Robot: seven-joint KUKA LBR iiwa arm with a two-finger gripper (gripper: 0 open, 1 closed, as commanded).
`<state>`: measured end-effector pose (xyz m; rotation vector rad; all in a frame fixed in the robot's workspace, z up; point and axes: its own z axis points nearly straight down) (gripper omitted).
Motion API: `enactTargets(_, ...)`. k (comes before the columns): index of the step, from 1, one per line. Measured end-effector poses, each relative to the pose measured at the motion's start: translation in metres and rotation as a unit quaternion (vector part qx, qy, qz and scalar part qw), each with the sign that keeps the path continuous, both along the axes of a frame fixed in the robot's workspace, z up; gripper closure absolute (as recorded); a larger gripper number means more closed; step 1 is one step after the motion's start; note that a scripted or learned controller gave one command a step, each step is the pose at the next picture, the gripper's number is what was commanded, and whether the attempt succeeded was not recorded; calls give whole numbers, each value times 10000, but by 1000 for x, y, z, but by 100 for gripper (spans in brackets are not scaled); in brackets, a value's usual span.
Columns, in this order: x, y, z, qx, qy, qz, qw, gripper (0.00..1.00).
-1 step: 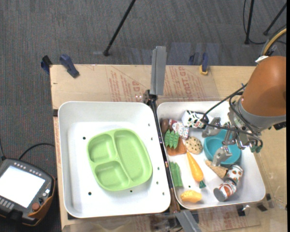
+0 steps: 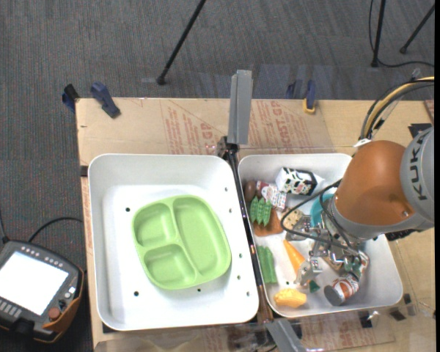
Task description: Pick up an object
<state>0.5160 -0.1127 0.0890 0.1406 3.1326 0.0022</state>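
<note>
The arm's orange band [image 2: 374, 182] bulks over the right-hand white bin [image 2: 393, 284], and below it the gripper [image 2: 321, 261] hangs low among the clutter there. Wires and metal parts crowd the wrist, and I cannot tell how the gripper is set or whether anything is caught in it.

The objects to be picked all lie in that right bin. Just beside the gripper, on its left, sits an orange carrot-shaped piece [image 2: 294, 253], tilted. In front of it, near the bin's front wall, lies a yellow lump [image 2: 291, 298]. A small can with a red end [image 2: 339, 290] lies on its side just right of the gripper. Along the bin's left wall a green strip [image 2: 268, 264] lies lengthways, and further back there is a ribbed green piece [image 2: 260, 210]. At the back, a black-and-white patterned carton [image 2: 296, 182] rests near the rear wall, with a small labelled packet [image 2: 273, 196] close by it. A teal thing [image 2: 319, 210] peeks out from under the arm, mostly hidden.

The left white bin [image 2: 106, 196] holds a light green divided tray [image 2: 181, 241] with three compartments, lying flat near the middle.
</note>
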Motion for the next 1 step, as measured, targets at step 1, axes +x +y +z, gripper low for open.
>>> enactTargets(1,-29,28,-2,2,35,-48,10000,0)
